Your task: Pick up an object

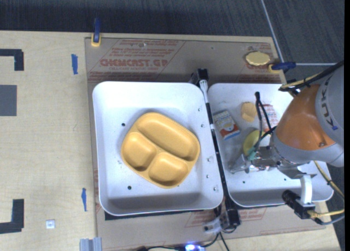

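Your green-yellow object [251, 141] lies in the right bin [262, 198], beside a small carton [226, 124]. The pincer [245, 163] sits just below it; you cannot tell its state. The left bin [109, 102] holds a yellow tray [159, 149].

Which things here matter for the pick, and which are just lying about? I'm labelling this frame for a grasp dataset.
In play:
- gripper, low in the right bin
- small carton
- yellow-green piece beside the gripper
- pale yellow lump

Lying about:
- yellow three-compartment tray in the left bin
- round yellow disc on the board behind the bins
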`<state>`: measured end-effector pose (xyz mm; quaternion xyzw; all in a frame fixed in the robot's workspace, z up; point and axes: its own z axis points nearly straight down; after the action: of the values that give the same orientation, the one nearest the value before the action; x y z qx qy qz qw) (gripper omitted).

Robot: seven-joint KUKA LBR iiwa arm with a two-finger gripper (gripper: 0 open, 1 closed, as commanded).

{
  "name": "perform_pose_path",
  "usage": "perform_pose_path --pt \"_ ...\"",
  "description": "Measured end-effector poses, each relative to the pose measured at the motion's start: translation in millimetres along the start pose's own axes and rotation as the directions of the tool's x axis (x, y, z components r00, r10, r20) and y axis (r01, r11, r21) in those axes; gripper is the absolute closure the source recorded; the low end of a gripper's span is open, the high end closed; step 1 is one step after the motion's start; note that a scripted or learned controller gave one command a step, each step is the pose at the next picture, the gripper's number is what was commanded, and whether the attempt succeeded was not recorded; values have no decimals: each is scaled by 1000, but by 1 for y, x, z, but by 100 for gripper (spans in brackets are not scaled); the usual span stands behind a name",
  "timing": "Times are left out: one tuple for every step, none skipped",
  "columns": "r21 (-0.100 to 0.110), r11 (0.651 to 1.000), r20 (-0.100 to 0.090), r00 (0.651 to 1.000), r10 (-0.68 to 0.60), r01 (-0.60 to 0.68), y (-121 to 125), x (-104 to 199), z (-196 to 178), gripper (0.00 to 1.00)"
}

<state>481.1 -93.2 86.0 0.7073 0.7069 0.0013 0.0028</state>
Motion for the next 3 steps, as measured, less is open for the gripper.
perform_pose_path --pt "0 1000 0 1000 0 0 0 0 0 0" --pt "0 1000 0 1000 0 0 0 0 0 0" --pt "0 1000 -1 1000 0 0 0 0 0 0"
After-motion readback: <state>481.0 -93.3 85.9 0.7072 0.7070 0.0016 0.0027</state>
